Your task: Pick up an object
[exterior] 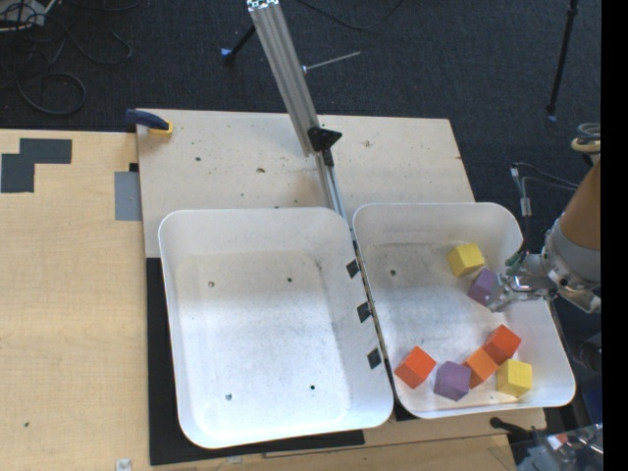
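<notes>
Approach step: jaws (502, 294) reached over right bin (432, 219) rim, touching purple cube (482, 286) beside yellow cube (467, 258). Open or closed: couldn't tell. Needed next: close, lift.

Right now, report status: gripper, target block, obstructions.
Gripper low in right bin, against purple block; grasp unconfirmed. Yellow block close beside it. Other blocks apart, near front wall.

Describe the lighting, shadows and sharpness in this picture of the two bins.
Camera view: even, soft light; the white bins look bright but not blown out; blocks such as the yellow block cast faint shadows; the pincer near the purple block looks soft and blurred; the dark floor loses detail.
</notes>
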Controlling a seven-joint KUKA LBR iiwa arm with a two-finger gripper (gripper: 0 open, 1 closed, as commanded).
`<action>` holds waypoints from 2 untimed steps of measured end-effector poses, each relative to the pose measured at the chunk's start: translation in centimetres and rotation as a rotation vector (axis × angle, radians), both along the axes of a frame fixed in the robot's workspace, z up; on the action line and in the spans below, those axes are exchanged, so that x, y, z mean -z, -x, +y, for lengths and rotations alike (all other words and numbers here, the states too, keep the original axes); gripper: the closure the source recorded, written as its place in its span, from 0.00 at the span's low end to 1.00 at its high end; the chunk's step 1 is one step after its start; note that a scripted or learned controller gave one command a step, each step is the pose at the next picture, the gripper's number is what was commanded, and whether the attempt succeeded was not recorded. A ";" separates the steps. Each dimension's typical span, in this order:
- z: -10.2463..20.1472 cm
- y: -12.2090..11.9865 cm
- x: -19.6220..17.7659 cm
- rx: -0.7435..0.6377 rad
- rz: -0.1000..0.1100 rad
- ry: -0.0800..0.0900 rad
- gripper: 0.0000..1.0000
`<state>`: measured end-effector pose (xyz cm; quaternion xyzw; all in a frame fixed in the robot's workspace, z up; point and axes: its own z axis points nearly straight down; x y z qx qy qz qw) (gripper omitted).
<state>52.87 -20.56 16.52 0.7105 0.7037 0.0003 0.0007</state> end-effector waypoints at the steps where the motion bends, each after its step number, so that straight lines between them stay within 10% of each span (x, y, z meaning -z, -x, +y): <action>1: -0.3 -0.9 -6.0 -0.011 -0.003 0.001 1.00; 2: -0.4 -0.9 -11.3 -0.012 -0.002 0.001 1.00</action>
